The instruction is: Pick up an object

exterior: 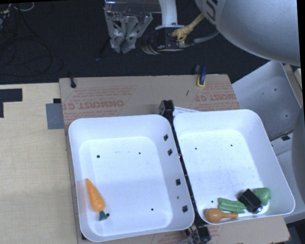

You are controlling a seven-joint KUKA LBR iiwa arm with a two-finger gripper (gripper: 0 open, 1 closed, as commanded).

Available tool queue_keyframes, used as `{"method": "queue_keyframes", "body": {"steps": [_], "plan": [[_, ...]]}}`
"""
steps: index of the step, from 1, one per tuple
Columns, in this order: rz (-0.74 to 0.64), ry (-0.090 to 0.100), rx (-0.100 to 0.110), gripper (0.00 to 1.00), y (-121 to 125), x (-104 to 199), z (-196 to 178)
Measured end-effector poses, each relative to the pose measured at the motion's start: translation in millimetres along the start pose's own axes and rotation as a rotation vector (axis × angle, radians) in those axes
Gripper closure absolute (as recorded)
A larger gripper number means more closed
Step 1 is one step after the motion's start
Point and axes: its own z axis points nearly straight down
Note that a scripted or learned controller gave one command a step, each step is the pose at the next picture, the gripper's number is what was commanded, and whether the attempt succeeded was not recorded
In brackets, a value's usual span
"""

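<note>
**Above the bins, my hand hangs clear of everything**

At the top of the camera view, beyond the far edge of the cardboard sheet [140, 96], my hand [128, 34] hangs over the dark floor, well apart from both bins. Its metal fingers point down and nothing sits between them; whether they are spread or closed I cannot tell from this slant. My grey arm [254, 18] fills the upper right corner, cut off by the frame, with a tan cable [190, 28] looping near the wrist.

The left bin [79, 150] holds an orange carrot [94, 196] near its front left corner, lying along the left wall, with its small green top [103, 215] at the near end. The right bin [271, 142] has a cluster in its front right corner: a green bean pod [230, 204], a black block [249, 200] lying partly over a light green piece [262, 193] that I cannot make out, and an orange pear-shaped thing [219, 215] touching the front wall. They crowd each other.

A black clip rail [176, 159] joins the bins. The cardboard carries red print, upside down and mirrored from here; I read something like "CHEMICAL" but cannot be sure. A blue and yellow clamp [201, 76] grips its far edge. The pale wooden counter [26, 180] lies to the left, bearing dark patches.
</note>
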Motion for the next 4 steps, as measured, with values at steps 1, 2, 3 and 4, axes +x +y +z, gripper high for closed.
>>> {"method": "queue_keyframes", "body": {"steps": [1, 2, 3, 4], "plan": [[0.004, -0.002, 0.004, 1.0, 0, -2, 22], [0.006, -0.002, 0.005, 1.0, 0, -2, 64], [0.0, 0.002, -0.006, 1.0, -3, -1, -5], [0.002, -0.002, 0.004, 1.0, 0, 0, 18]]}}
